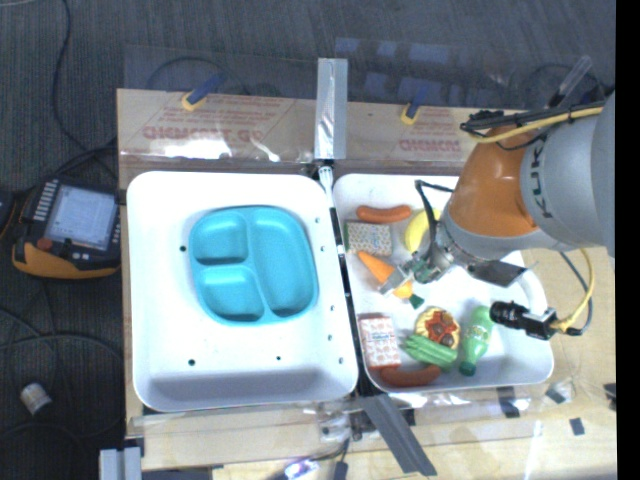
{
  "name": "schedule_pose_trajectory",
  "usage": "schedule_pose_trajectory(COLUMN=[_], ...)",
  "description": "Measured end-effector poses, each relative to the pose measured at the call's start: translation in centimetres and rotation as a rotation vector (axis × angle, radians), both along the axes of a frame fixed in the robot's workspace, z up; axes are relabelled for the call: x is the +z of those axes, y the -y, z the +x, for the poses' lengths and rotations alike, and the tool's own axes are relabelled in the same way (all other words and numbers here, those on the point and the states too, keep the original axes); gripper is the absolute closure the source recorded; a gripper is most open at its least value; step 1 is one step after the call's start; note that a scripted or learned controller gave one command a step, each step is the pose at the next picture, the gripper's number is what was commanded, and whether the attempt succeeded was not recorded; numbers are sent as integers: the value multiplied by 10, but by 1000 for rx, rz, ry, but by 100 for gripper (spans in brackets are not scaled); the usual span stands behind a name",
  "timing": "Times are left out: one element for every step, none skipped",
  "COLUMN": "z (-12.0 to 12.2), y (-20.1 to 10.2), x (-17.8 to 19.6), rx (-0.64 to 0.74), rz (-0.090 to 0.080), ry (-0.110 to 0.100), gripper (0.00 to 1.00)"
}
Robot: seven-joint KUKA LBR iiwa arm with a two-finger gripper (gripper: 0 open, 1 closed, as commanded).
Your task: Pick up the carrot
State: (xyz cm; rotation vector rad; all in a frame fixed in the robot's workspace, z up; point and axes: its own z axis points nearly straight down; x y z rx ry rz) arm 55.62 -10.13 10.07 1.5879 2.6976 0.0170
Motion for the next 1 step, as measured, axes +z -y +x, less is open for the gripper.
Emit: schedule_pose_trajectory(z=[15], y=[-29], x=[121], rx=[-204], rz=[-5], ry=[-18], gripper=[100])
